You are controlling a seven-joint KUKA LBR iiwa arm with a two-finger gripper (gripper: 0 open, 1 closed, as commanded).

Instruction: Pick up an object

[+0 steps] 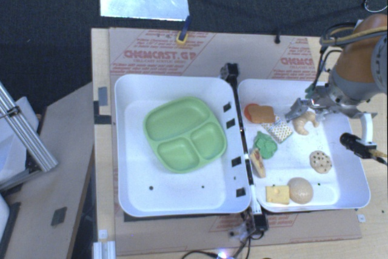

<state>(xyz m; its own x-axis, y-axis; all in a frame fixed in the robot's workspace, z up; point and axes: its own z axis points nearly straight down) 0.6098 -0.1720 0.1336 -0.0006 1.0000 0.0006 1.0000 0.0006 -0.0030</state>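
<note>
— So, where is the gripper [305,110] sitting?
— It is hanging low in the right bin [348,191], right at the croissant [305,123], near the waffle [279,130].
— Are its jaws gripping anything?
— I cannot tell; they are blurring together there.
— And the left bin [130,148]?
— It is holding a green divided plate [184,134].

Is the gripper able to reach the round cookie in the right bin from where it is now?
Probably yes. The cookie lies flat and apart from the other food, with bare bin floor around it, and the gripper hangs over the same right bin, just beyond it.
</note>
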